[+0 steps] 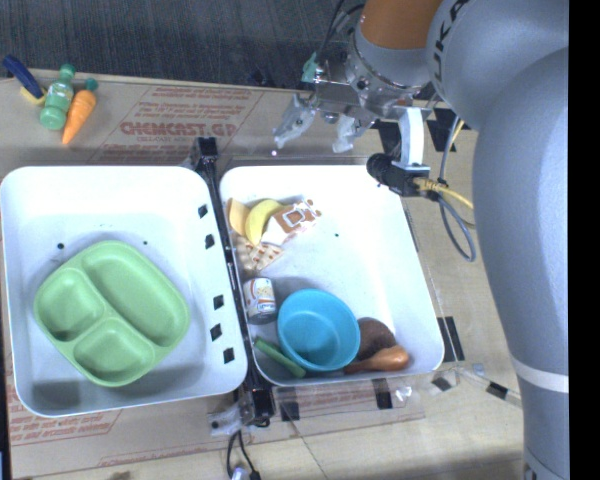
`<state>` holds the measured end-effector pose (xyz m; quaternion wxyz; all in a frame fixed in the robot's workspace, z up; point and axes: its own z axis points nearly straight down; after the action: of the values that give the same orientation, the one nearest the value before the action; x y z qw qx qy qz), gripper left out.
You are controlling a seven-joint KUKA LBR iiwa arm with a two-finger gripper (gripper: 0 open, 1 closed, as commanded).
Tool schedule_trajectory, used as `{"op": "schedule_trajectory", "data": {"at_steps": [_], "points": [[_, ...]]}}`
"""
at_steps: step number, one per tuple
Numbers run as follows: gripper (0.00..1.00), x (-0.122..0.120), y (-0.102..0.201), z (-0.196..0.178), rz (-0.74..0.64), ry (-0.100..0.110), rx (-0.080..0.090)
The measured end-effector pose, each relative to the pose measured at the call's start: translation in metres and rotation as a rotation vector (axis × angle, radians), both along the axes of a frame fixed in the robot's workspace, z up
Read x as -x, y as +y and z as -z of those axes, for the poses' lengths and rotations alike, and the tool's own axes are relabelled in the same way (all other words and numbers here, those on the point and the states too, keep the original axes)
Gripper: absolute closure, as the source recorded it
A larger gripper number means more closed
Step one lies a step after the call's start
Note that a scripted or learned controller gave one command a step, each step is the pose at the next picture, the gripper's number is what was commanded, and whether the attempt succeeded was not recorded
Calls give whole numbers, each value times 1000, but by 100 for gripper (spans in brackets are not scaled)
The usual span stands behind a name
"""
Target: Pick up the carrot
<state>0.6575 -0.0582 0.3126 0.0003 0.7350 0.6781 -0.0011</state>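
The blue bowl (318, 330) hides part of the carrot (383, 359) behind it.

The table (170, 118) is covered with brown cardboard sheeting printed with red lettering, lying flat under two white bins, the left bin (20, 268) and the right bin (400, 258), set side by side. Behind the table's far edge runs dark grey ribbed matting (160, 18). The lighting is even.

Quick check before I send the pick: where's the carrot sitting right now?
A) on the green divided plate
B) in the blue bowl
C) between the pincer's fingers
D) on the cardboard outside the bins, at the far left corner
D: the carrot lies on the cardboard beyond the left bin, beside a green bottle, far from the pincer.
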Motion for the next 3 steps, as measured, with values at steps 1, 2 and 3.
{"op": "schedule_trajectory", "data": {"at_steps": [1,2,3], "points": [[0,76,93,59,169,12,0],[0,31,23,78,-114,3,2],[0,1,29,122,68,5,1]]}}
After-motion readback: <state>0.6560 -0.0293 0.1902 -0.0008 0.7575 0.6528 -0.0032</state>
